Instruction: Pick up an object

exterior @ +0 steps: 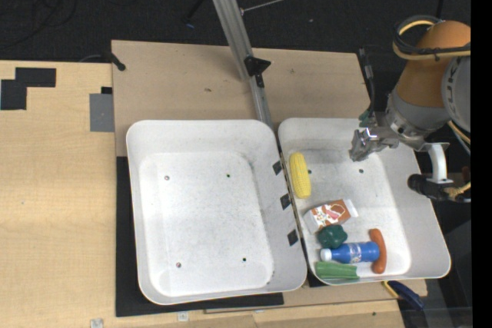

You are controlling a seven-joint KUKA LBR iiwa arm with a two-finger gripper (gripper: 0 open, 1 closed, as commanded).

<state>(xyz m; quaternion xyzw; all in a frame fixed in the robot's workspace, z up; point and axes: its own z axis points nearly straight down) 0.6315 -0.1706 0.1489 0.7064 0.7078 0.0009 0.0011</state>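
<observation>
While my arm hangs over the far end of the right bin, I cannot tell how the pincer stands. I would bring it nearer and left, squarely above the yellow corn by the dividing wall, clear of the packet and blue bottle.
</observation>
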